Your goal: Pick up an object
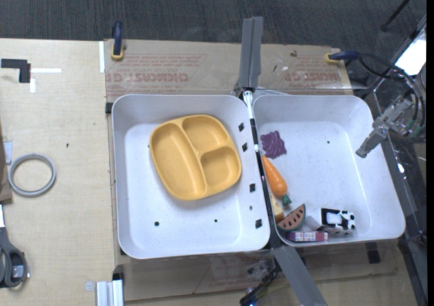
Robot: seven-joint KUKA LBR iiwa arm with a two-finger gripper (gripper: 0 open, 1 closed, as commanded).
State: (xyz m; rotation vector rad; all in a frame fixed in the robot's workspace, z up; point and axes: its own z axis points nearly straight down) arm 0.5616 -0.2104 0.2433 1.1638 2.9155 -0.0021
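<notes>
Since the end effector (371, 143) sits at the right rim of the right bin (339, 118), everything you might pick lies away from it, toward the bin's far side and its near corner. You cannot tell from this view whether it is apart or together; it shows as a grey wedge slanting down into the bin, holding nothing that you can see.

Your best candidate, I judge, is the carrot (274, 176). It lies well apart from the end effector, across the bin floor and a little nearer the camera, close against the divider between the bins. Its long axis runs along that divider, slightly slanted: the orange root points away from the camera toward the purple piece (272, 143), the green top points toward the watermelon slice (293, 217). To grip across its narrow width, you would close along the line running from the end effector to the carrot.

A black-and-white toy (337, 219) is the nearest thing to the end effector, lying toward the camera from it. The yellow plate (195, 156) is in the other bin, farthest away.
</notes>
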